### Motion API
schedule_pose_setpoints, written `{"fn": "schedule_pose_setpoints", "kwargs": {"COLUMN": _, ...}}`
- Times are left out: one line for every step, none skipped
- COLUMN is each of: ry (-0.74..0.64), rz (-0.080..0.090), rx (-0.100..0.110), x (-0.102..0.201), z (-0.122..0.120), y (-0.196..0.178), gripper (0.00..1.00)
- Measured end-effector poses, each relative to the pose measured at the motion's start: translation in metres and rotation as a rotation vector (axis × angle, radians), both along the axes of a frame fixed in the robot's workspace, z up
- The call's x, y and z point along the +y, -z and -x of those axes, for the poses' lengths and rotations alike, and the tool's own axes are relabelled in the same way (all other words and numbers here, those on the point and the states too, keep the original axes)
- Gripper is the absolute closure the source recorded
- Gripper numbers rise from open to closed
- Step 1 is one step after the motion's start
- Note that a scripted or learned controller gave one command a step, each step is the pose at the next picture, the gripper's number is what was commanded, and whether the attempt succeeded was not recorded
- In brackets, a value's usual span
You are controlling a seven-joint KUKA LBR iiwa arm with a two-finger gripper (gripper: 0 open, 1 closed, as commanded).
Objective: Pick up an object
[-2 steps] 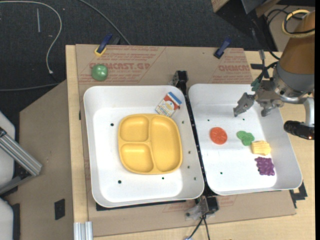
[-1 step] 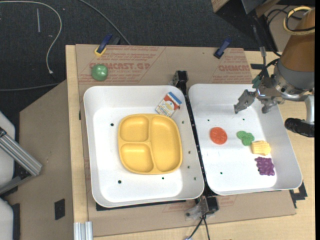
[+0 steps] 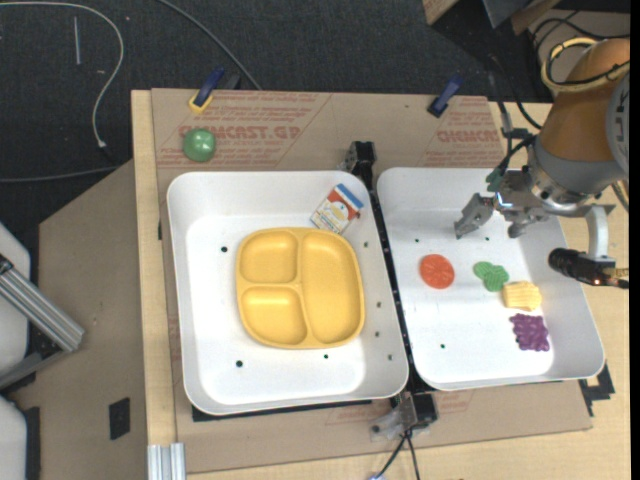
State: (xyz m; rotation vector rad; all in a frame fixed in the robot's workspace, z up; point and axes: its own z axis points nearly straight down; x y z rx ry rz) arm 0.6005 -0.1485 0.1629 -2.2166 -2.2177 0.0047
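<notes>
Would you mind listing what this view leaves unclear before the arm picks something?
- Carton, camera view: its print is too small to read.
- Arm, camera view: cut off by the right edge above the orange band.
- Green toy beside the yellow one: too small to identify.

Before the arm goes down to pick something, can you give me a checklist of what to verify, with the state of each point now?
1. Jaws open: ok, the gripper shows its two fingers spread.
2. Nothing held: ok.
3. Gripper above the right bin: ok.
4. Targets in that bin: ok, orange piece, green piece, yellow piece, purple grapes.
5. Gripper centred over one target: not ok.
6. Height above the bin: cannot tell.
</notes>
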Motion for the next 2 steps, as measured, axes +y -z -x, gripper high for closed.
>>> {"fn": "schedule_pose_setpoints", "kwargs": {"ry": -0.002, "rz": 0.000, "rx": -0.001, "x": 0.003, "z": -0.008, "y": 0.047, "gripper": 0.00}}
{"fn": "schedule_pose_setpoints", "kwargs": {"ry": 0.000, "rz": 0.000, "rx": -0.002, "x": 0.004, "z": -0.008, "y": 0.079, "gripper": 0.00}}
